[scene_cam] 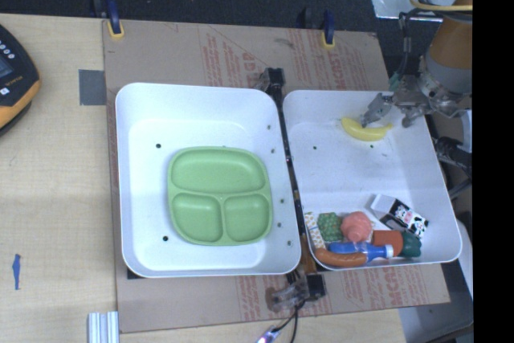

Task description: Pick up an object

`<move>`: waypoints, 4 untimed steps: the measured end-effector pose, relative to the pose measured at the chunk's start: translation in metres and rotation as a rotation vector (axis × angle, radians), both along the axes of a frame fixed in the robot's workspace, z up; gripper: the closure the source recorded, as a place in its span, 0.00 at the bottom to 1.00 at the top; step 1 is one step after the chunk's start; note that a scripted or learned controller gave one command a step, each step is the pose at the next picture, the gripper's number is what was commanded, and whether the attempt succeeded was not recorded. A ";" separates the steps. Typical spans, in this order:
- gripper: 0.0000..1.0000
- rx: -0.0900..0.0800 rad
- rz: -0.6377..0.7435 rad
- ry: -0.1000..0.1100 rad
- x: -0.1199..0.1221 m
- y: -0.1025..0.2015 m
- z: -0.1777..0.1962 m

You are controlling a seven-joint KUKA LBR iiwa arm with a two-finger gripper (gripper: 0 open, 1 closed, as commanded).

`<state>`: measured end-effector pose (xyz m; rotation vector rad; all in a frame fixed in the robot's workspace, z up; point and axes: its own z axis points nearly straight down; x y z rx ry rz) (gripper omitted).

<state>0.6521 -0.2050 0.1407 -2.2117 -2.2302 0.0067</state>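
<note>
Banana point(365, 130) in right bin's point(321, 173) far part, long axis left-right, directly under hand point(377, 115); grip state impossible to tell.

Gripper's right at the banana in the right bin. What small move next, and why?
Probably close the fingers and lift slightly: the gripper sits at the banana, near its right end, in the right bin. Whether it actually straddles the banana is unclear, so the lift would test the grasp.

Bare floor mid right bin point(345, 181)
</note>
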 end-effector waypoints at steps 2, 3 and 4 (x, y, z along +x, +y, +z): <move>0.00 -0.001 0.003 0.001 0.000 -0.001 0.011; 0.00 0.002 -0.004 0.001 -0.052 -0.006 -0.003; 0.00 0.003 -0.004 0.003 0.003 -0.007 -0.049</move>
